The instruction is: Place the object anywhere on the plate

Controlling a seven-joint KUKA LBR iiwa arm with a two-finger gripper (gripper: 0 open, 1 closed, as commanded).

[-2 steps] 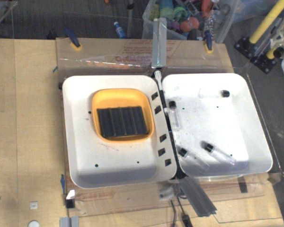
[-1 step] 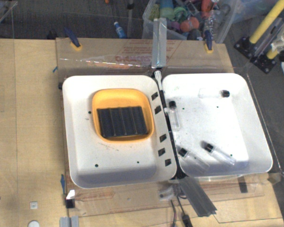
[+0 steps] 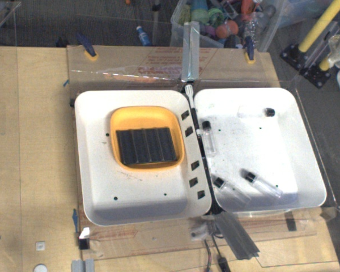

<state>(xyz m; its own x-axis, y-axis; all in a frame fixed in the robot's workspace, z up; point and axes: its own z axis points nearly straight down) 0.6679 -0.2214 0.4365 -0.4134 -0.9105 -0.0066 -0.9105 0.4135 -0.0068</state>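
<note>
Two shallow white bins sit side by side on the wooden worktop [image 3: 28, 152]. In the left bin [image 3: 96, 200] lies an orange plate [image 3: 144, 113], and a black ridged block [image 3: 146, 145] rests flat on it, within its rim. The right bin [image 3: 289, 146] holds three clear tubes with black ends: one [image 3: 260, 183] near the front, one [image 3: 207, 139] along the wall beside the left bin, one [image 3: 255, 113] towards the back. Behind the bins stands a clear tub of coloured toys [image 3: 232, 7].

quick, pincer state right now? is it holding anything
pincer: cannot be told from this camera view. The dark ridged object already lies on the orange plate in the left bin, with nothing gripping it.
</note>
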